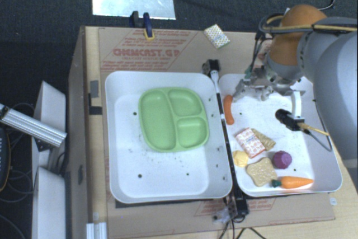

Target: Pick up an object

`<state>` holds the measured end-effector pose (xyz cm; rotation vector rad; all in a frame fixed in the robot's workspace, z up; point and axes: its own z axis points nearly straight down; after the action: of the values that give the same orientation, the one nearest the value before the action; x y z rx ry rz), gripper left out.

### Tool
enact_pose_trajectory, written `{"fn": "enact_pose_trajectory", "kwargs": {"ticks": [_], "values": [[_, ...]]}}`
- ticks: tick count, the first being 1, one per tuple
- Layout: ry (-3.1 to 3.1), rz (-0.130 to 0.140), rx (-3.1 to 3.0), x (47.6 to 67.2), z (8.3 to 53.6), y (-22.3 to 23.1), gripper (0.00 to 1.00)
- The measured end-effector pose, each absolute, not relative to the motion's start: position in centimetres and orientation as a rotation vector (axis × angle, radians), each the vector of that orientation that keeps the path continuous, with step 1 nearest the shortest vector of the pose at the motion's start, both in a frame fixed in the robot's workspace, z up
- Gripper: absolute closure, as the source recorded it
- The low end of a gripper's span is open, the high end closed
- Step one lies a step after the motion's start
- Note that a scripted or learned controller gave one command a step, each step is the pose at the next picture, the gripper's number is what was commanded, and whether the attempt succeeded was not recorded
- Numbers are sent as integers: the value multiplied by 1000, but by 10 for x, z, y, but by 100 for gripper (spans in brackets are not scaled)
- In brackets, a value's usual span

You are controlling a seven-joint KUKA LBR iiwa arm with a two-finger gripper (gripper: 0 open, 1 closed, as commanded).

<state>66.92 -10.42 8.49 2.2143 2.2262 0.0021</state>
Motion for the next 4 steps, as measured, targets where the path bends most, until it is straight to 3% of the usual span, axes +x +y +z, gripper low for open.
{"fn": "enact_pose_trajectory", "kwargs": {"ticks": [1, 2, 4], "values": [[2226, 5, 2211, 670, 96, -104, 100], [2226, 5, 2211, 670, 96, -104, 0], [2222, 2, 2218, 669, 85, -114, 0]]}}
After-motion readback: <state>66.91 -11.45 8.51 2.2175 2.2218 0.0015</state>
